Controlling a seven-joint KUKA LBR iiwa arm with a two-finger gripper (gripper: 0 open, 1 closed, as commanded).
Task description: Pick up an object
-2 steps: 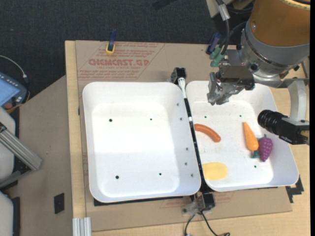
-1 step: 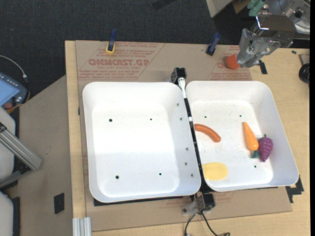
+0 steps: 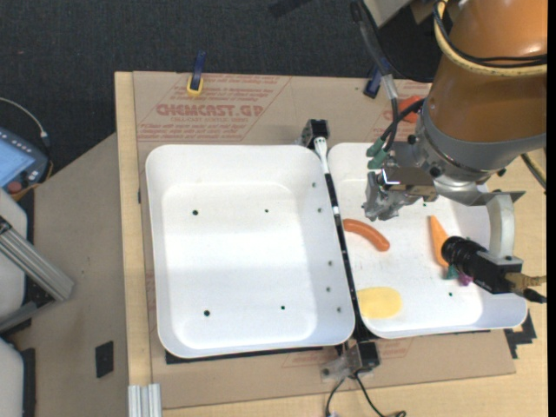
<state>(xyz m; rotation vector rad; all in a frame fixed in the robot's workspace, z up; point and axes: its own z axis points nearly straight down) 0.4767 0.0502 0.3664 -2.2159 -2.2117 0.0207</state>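
Observation:
An orange sausage-shaped piece (image 3: 366, 234) lies in the right bin (image 3: 486, 315) near its left wall. My gripper (image 3: 380, 207) hangs just above and slightly right of this piece's upper end, with nothing seen in it. An orange carrot (image 3: 437, 232) lies further right in the same bin, its green end pointing toward the front. A flat yellow disc (image 3: 380, 302) rests near the bin's front left corner. The arm's big orange and grey wrist hides the back of the right bin.
The left bin (image 3: 174, 233) stands beside the right one, and their walls meet along a dark strip (image 3: 334, 224). A small purple bit (image 3: 466, 279) peeks out by the carrot's green end. Cardboard (image 3: 217, 102) lies under both bins.

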